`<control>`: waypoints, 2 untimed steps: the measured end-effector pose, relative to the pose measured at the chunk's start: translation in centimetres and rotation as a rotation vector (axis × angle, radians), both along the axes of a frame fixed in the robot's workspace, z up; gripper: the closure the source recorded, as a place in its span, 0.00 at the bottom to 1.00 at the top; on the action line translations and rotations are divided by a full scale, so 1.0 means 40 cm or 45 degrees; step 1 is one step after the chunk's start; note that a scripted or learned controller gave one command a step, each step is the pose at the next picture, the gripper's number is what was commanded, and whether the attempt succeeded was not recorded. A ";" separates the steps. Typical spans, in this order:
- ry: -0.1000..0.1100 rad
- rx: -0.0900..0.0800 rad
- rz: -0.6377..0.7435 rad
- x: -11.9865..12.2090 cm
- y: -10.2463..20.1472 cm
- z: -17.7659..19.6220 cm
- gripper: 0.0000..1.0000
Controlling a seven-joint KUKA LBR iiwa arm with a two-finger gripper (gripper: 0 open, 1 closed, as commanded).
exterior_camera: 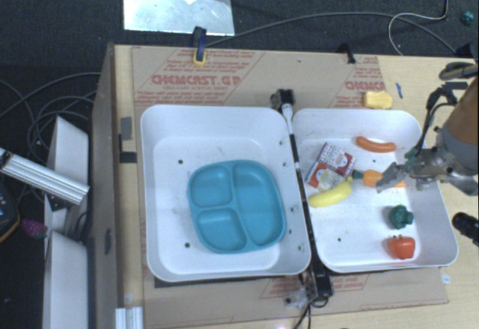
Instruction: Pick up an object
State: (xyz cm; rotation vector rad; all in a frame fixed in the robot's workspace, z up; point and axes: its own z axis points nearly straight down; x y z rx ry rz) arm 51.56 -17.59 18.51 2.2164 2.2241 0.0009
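My gripper (391, 176) hangs low over the middle of the right bin (419, 125), reaching in from the right. Its tip lies right over an orange carrot-like piece (371, 177), which partly shows to the left of it. Whether the piece is held cannot be made out. To the left lie a yellow banana (331, 194) and a red and white packet (330, 164). An orange sausage (376, 144) rests toward the bin's far side. A green piece (400, 216) and a red-orange pepper (402, 247) sit near the front right corner.
The left bin (161, 140) holds a blue divided plate (236, 205). A yellow block (379, 100) lies on the cardboard beyond the right bin. A black divider (296, 170) runs between the bins. Cables trail across the bench's far side.
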 end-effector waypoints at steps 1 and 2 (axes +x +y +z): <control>-0.002 0.000 0.001 0.269 -0.010 -0.049 0.00; -0.011 -0.002 0.001 0.217 0.099 -0.239 0.00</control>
